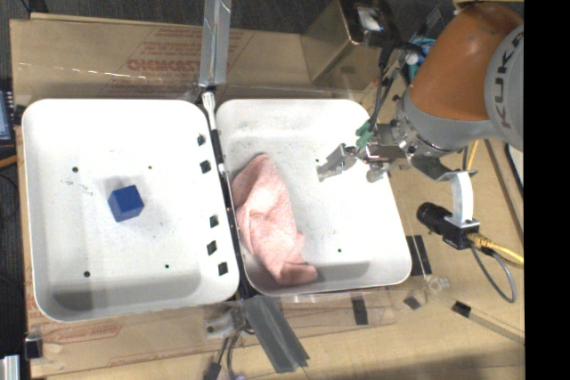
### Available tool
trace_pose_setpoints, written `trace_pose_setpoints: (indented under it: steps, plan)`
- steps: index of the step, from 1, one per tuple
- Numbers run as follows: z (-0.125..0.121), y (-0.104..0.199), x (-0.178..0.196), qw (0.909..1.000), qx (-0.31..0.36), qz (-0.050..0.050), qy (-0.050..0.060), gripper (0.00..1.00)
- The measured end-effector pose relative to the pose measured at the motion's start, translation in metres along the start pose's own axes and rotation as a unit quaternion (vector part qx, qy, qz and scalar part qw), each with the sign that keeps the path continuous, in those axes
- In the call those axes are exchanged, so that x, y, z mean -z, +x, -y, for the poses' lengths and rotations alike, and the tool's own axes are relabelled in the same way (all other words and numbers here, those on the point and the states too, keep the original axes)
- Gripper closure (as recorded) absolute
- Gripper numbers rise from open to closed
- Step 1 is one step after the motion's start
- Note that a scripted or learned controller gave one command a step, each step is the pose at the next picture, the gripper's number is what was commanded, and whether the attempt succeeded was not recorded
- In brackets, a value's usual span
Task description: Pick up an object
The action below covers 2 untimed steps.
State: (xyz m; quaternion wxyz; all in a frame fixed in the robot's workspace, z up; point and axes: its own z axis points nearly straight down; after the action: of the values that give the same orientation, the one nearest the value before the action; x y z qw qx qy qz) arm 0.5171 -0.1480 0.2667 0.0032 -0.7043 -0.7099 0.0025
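Jaws [354, 162] hanging over the right bin [383, 231], near its right wall; spread between the fingers impossible to tell, nothing seen held. Crumpled pink cloth [270, 222] lying against that bin's left wall, apart from the jaws. Blue cube [126, 202] alone in the left bin [53, 280]. Cardboard box [343, 36] beyond the bins on the table [89, 49].

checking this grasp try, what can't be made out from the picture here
- Pincer in the camera view: too small and blurred to tell its fingers' state.
- Pink cloth: its underside and anything beneath it, hidden by its own folds.
- Arm: its base, cut off at the right.
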Motion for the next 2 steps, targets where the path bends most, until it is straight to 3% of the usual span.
trace_pose_setpoints:
  steps: [1,2]
  plan:
    - [-0.038,0.046,-0.112,0.9995,0.033,0.0,0.001,0.0]
    - [-0.016,-0.002,-0.174,0.9818,0.19,0.0,-0.004,0.0]
